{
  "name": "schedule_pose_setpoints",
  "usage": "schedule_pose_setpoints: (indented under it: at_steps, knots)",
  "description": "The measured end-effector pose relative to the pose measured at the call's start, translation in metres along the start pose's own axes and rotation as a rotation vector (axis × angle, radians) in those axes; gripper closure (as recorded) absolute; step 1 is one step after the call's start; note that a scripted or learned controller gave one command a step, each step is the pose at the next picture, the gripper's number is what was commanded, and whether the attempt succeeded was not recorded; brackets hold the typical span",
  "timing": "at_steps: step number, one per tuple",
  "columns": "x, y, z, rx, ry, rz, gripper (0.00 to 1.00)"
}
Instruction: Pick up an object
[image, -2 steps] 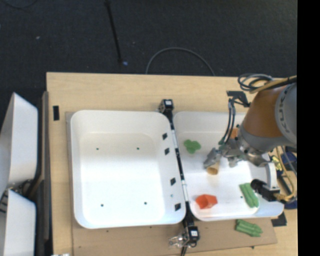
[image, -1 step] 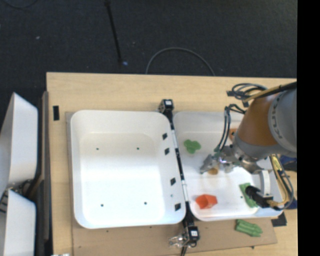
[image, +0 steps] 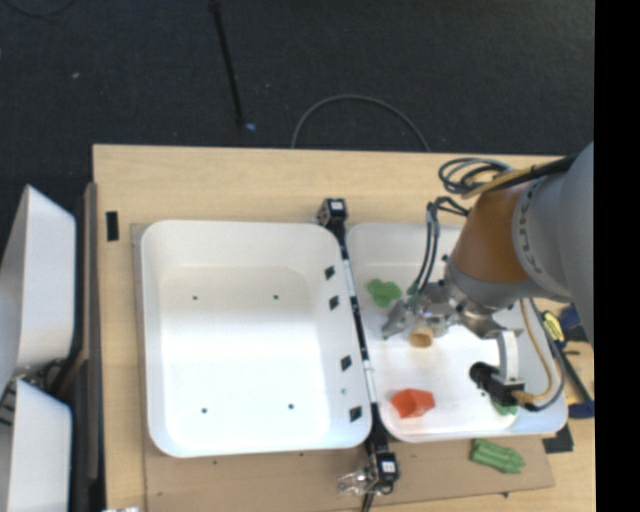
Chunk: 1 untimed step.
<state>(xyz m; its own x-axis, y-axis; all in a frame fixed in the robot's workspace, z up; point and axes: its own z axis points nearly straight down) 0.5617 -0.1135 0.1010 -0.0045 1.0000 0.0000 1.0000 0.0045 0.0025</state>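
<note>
here, the gripper (image: 418, 318) hovers in the right bin (image: 450, 425) just above a tan object (image: 421, 339); grip state unclear. descend squarely over it, clear of the green piece (image: 383, 293).

So the arm (image: 545, 225) comes in from the right edge, grey body with that orange band (image: 490, 235) sitting just above the wrist. It's bent down and pointing left and a bit toward the camera's lower side. Black cables loop along the wrist and off the top of the arm. The gripper (image: 405, 318) hangs low at the end — metal bits sticking out to the left — but honestly it's too blurry to read how the tips are set.
</note>
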Motion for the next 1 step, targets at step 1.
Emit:
schedule_pose_setpoints:
  at_steps: [1]
  knots:
    - [0.0084, -0.0111, 0.0000, 0.003, -0.001, 0.004, 0.00]
